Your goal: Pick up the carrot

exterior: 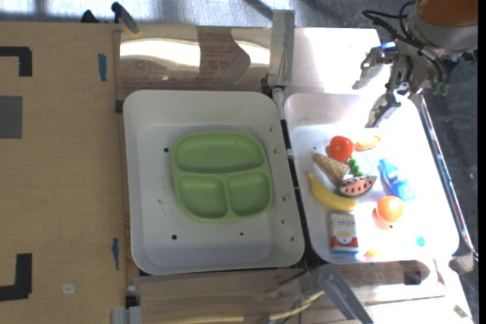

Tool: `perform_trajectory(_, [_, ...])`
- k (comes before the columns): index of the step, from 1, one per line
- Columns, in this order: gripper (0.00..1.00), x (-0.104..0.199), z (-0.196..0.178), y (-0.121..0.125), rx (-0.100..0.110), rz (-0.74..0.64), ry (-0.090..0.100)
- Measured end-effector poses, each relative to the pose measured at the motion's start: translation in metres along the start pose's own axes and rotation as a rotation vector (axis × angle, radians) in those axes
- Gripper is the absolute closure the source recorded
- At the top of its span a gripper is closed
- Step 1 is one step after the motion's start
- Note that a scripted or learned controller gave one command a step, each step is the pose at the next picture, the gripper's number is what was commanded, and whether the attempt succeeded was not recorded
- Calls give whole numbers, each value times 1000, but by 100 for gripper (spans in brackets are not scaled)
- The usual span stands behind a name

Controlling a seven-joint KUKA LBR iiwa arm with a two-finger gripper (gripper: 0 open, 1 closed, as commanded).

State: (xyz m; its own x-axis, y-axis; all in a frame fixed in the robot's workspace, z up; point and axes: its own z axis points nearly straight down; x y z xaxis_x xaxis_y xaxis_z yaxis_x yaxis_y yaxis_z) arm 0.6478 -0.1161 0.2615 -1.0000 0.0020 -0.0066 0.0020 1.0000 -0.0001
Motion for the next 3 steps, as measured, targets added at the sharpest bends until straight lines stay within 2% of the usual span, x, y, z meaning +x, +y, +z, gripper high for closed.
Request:
perform_trajectory(1, [0,55,70,-15,-1,-5,8])
perform_trajectory(2, [0,154,86,-54,1,105,5])
perform_trajectory(3, [0,163,163,-28,2,-34,-5])
